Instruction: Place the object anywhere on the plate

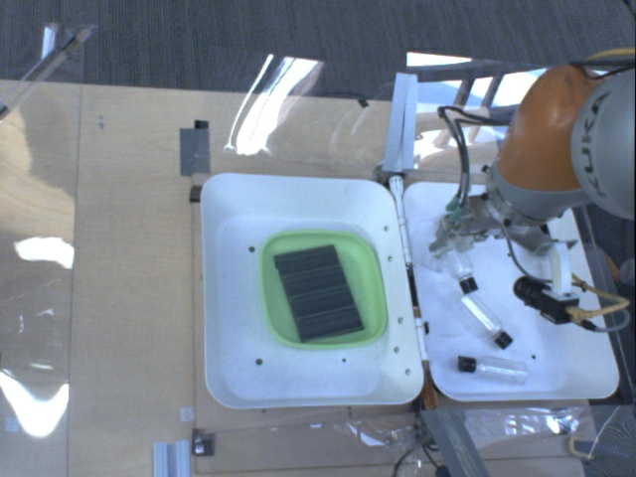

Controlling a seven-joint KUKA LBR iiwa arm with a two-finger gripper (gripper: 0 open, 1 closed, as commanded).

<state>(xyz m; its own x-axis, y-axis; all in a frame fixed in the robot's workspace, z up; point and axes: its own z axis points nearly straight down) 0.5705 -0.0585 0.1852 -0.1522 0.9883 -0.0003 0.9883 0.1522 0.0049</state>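
Observation:
A green plate (372,284) lies in the left bin (229,296), and a dark grey ribbed block (317,293) rests flat on its middle. In the right bin (586,366) lie clear tubes with black caps: one (483,314) slanting at the centre and another (494,367) near the front wall. My gripper (452,244) hangs low over the right bin's back left part, just above the upper end of a clear tube (460,266). The orange-banded wrist covers much of it from above.
A grey upright bracket (400,122) stands behind the seam between the bins. A black and yellow cable connector (547,301) hangs over the right bin. The arm's body (566,137) covers the right bin's back right corner. Bare wooden bench (99,266) stretches to the left.

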